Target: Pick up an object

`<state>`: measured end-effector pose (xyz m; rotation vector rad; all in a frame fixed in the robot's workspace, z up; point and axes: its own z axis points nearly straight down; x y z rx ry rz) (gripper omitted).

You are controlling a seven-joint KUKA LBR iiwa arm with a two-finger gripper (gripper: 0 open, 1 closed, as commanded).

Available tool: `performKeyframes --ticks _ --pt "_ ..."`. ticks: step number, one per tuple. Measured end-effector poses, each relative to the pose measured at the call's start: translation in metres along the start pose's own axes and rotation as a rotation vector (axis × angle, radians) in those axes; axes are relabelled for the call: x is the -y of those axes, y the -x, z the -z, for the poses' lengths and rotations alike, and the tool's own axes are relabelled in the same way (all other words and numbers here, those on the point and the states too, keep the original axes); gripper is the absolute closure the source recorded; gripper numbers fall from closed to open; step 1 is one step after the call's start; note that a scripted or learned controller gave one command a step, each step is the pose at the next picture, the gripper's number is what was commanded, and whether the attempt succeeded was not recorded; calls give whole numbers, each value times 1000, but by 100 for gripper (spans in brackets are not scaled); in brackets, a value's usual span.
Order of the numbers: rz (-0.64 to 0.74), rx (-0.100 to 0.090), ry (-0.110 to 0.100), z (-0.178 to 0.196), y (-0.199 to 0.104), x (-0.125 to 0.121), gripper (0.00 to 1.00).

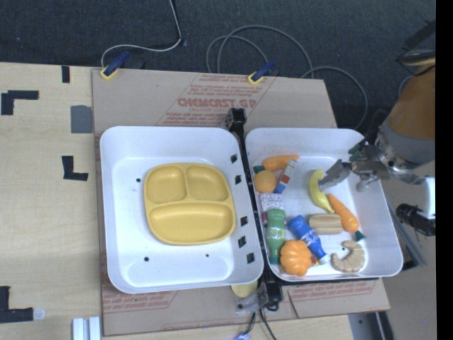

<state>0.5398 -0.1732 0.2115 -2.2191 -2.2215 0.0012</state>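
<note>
On the left of the tabletop (pixel 42 190), a shallow white left bin (pixel 120 147) is seen, and a yellow divided plate (pixel 189 202) with 3 compartments is laid in its middle. The 2 bins are joined by a black divider (pixel 244 190).

The right bin (pixel 379 257) is crowded with toy food. Nearest the divider, a small orange carrot (pixel 278 163) is set above a round orange fruit (pixel 265 182); below these a green bottle (pixel 274 227) is laid, with a blue bottle (pixel 308 234) just beside it and an orange pumpkin-like piece (pixel 295 256) at the bin's near edge. Further right, a yellow banana (pixel 318 190) is found, then a tan bread-like roll (pixel 325 223), a larger carrot (pixel 343 213) and a pale croissant-shaped piece (pixel 349 256) in the corner.

At the right, the gripper (pixel 345 174) is held over the bin's right half, just above and beside the banana and the larger carrot. Its fingers are seen spread apart, and nothing is gripped between them.

The step in hand is judged to be the approach: no object has yet been lifted. For the next move, a descent onto 1 target is called for, probably the banana or the larger carrot, with the fingers straddling it before closing. Since the pieces are packed close, a neighbour could be nudged or caught as well.
</note>
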Motion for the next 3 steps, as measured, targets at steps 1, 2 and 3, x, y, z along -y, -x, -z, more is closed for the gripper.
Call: performKeyframes --ticks 1,2,3 --pt "2 6 8 -132 5 -59 0" --pt "2 5 10 -114 6 -60 100" --pt "7 3 2 -101 -56 -117 100"
